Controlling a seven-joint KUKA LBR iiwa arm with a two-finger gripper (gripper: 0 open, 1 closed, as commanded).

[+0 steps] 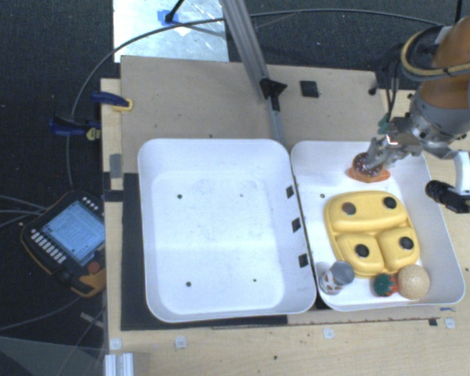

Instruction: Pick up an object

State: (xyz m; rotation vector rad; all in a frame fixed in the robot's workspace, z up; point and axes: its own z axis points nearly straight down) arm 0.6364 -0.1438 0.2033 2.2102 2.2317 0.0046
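The right bin [309, 163] holds a large yellow plastic piece [371, 232] with dark holes, a grey and white small toy [336, 277], a green and red small ball [385, 286], a beige ball [413, 281] and a flat orange and brown object [370, 171] at the far side. My gripper [374, 161] reaches in from the right and sits low, right over the orange object, touching or nearly touching it. Its fingertips blend with that object.
The left bin [211, 225] lies beside the right one. A grey pole [247, 37] slants over the bench's far edge. A black clip [309, 89] lies on the bench beyond the bins. A teach pendant [69, 237] lies on the floor at left.
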